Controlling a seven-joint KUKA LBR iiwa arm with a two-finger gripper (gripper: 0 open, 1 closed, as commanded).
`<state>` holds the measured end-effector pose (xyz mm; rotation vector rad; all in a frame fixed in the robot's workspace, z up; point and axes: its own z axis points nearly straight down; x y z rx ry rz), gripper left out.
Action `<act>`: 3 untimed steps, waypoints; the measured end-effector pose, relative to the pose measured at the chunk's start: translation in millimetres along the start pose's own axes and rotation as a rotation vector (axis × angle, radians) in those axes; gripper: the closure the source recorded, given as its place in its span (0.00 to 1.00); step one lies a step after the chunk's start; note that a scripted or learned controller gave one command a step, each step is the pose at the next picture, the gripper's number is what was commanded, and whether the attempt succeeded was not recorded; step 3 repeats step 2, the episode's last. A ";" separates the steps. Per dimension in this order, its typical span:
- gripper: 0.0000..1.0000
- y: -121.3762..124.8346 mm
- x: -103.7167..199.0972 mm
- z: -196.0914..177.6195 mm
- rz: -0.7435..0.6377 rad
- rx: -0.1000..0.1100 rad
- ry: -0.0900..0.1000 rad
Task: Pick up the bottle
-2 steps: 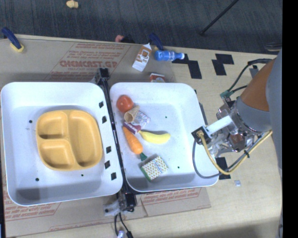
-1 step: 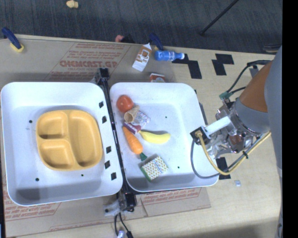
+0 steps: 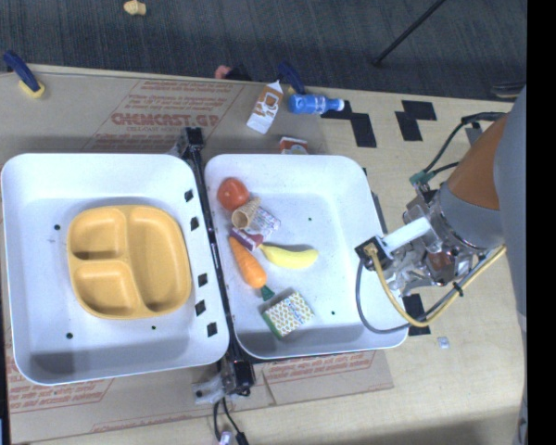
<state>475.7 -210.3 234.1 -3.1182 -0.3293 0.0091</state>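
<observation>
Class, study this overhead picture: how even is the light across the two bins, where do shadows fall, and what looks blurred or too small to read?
Camera view: soft, even light, no harsh glare on the white bins; faint shadows lie under the banana and along the yellow tray compartments; the gripper is a cluttered blur of cables; the small blue bottle on the bench is soft-edged, its label unreadable.

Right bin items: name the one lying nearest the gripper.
The yellow banana; it lies farthest toward the gripper, beyond the carrot, tomato and green packet.
</observation>
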 end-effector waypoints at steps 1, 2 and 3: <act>1.00 0.1 0.0 -13.6 -0.421 0.000 0.000; 1.00 0.3 0.0 0.1 -0.759 -0.002 0.000; 1.00 0.3 0.0 0.1 -0.759 -0.002 0.000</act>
